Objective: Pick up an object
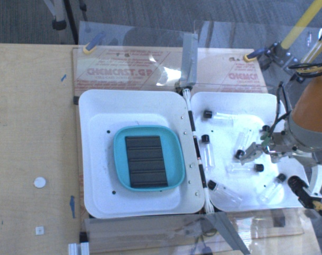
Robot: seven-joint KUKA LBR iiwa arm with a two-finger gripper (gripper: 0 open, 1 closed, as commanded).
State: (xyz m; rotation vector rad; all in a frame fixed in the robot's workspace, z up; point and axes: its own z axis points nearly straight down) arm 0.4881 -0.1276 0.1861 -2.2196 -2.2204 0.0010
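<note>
Clear vial with black cap (pixel 243 146), the likeliest object to lift, lies in the right bin (pixel 229 101), its long axis running from the cap up and to the right. It sits just left of the gripper (pixel 254 152), nearly touching the tip. Whether the claw is spread or pressed together cannot be told here. Other capped vials (pixel 216 114) lie scattered farther from the gripper across the same bin. Well left of the gripper, the left bin (pixel 92 142) bears a teal tray (pixel 121 163) holding a dark ribbed block (pixel 146 161).
</note>
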